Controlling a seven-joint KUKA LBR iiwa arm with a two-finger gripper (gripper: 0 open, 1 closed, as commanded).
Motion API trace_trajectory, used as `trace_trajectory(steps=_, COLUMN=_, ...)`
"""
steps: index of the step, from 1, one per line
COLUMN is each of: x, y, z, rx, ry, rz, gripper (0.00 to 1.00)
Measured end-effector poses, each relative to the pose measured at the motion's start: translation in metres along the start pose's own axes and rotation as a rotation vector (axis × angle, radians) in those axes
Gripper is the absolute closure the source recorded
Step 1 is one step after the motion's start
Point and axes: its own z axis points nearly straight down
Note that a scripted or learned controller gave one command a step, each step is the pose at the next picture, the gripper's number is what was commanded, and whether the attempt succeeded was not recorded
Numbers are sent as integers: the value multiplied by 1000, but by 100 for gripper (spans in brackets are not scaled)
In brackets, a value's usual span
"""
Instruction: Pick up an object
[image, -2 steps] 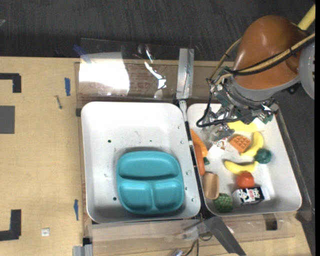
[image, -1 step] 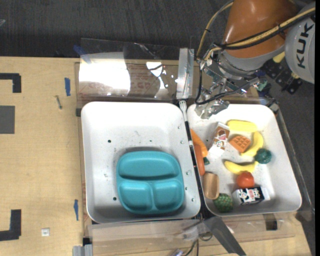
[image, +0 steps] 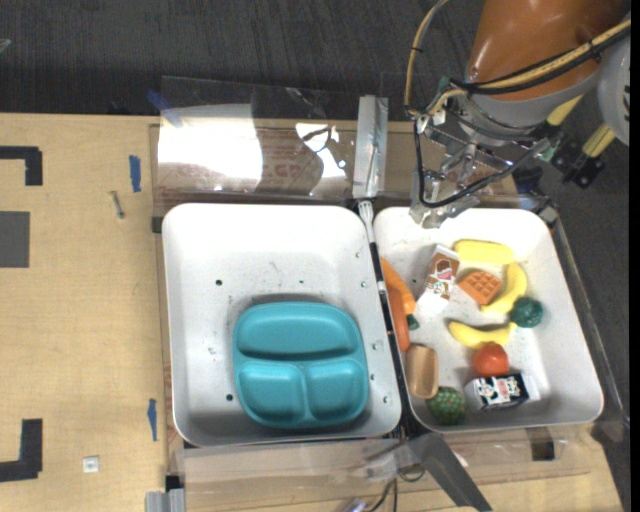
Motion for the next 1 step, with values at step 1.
trace_trajectory(steps=1, x=-12, y=-3, z=-13, rx=-1, ry=-1, rz=-203, gripper=100)
